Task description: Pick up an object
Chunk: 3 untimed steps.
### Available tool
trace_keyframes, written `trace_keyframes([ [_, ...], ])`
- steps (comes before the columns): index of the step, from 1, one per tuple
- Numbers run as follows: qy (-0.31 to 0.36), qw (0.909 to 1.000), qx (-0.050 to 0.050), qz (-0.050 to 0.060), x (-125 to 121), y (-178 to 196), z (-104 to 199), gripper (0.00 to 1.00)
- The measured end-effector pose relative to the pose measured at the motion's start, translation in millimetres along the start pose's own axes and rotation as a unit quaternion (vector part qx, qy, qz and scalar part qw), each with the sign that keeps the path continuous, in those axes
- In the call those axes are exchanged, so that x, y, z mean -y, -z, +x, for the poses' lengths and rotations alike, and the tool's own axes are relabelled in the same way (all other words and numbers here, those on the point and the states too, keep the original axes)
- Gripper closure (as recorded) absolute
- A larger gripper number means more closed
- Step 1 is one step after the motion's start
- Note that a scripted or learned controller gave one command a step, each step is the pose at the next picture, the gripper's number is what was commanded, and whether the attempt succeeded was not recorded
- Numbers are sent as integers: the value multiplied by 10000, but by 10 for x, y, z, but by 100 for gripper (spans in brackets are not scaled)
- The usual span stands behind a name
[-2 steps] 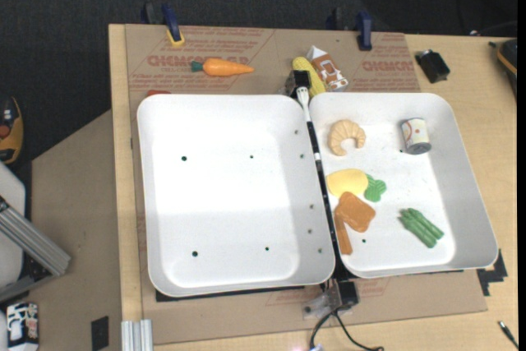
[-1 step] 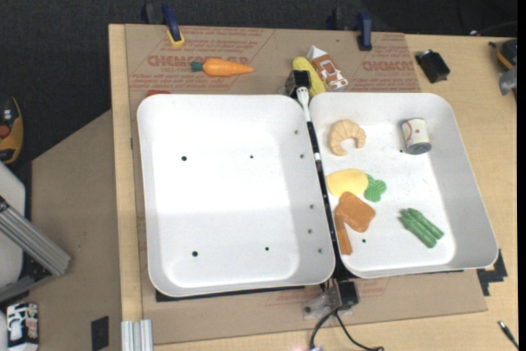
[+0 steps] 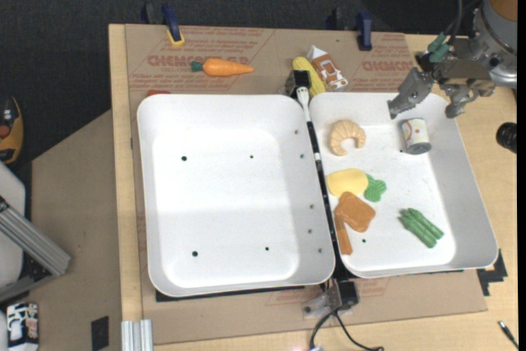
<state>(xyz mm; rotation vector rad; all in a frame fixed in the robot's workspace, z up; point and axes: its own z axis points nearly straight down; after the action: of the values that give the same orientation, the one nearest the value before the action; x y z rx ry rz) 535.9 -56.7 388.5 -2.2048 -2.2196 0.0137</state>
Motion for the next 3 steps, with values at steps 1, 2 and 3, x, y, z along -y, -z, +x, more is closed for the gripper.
trace_keyframes([
  [1,-29,9999,21,-101,-2,201,-43,100],
  [2,-11,9999,13,-170,354,1471,309,100],
  [3,-30,10000,16,-82,344,1385,297,0],
])
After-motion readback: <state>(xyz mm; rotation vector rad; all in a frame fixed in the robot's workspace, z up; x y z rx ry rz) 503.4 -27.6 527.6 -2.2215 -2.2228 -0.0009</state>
